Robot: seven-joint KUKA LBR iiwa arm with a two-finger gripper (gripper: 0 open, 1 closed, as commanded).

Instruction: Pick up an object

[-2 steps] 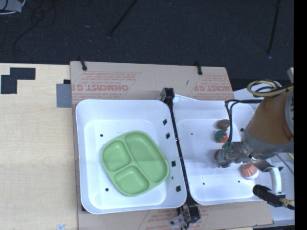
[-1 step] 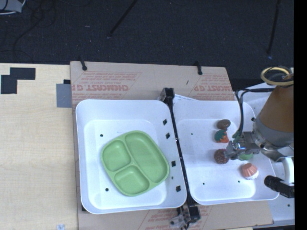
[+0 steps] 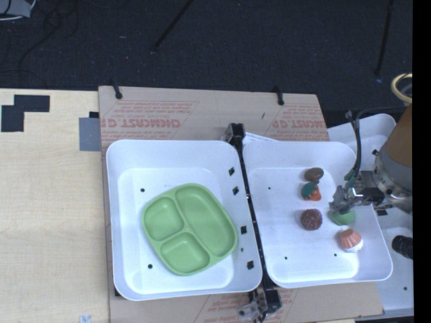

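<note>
A small green object [image 3: 341,217] is lying in the right bin [image 3: 289,274] near its right wall, and the pincer [image 3: 343,199] is sitting directly above it, touching or nearly so; whether it is apart or together I cannot tell. Just left of it, a dark reddish ball [image 3: 311,219], an orange-and-teal piece [image 3: 310,192] and a brown lump [image 3: 314,175] are resting. A pink-and-white cup shape [image 3: 349,240] is lying below. The left bin [image 3: 128,274] is holding a green divided plate [image 3: 189,229].
</note>
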